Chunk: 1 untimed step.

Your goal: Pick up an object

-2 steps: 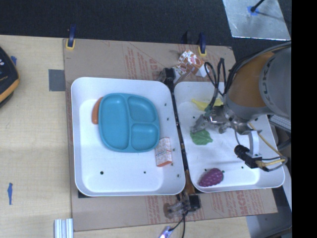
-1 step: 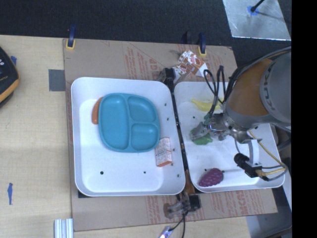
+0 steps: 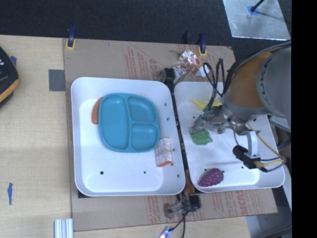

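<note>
Cardboard sheeting covers the bench, and two shallow white bins sit on it side by side. Nearest the camera, by the front wall of the right bin, lies a purple grape bunch, probably a plastic toy, clear of everything else. In the left bin a small printed packet rests against the right wall, just beside a blue divided plate; an orange object peeks out from under the plate's left edge.

Further back in the right bin a green leafy piece lies directly beneath the gripper, which hangs low over it, with a yellow item just behind. The tool's tip is dark and cluttered with cables, so whether its fingers are spread or pressed together cannot be told.

The green piece looks like the target. It seems light, soft and floppy, likely to bend or slip from a shallow pinch, so a hold across its thicker middle would be safest.
</note>
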{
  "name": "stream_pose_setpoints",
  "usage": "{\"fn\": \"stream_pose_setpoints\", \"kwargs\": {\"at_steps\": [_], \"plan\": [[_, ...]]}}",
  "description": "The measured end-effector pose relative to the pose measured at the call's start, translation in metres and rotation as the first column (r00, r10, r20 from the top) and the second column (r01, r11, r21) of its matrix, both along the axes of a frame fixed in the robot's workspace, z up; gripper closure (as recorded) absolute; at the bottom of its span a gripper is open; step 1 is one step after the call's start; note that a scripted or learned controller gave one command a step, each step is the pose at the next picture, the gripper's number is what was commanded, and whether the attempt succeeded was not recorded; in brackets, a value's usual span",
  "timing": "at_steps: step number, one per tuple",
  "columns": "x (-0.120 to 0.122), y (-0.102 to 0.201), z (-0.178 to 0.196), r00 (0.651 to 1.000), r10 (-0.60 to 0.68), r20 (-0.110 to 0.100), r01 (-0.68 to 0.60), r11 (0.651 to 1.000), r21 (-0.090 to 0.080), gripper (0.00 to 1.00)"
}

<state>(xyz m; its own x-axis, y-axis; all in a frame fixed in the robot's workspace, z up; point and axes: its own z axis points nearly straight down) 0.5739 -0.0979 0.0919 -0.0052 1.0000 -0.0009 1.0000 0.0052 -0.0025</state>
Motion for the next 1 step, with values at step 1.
{"fn": "stream_pose_setpoints", "kwargs": {"at_steps": [1], "plan": [[0.0496,-0.0360,0.0004,1.000,-0.001,0.001,0.001,1.000,0.001,0.00]]}}
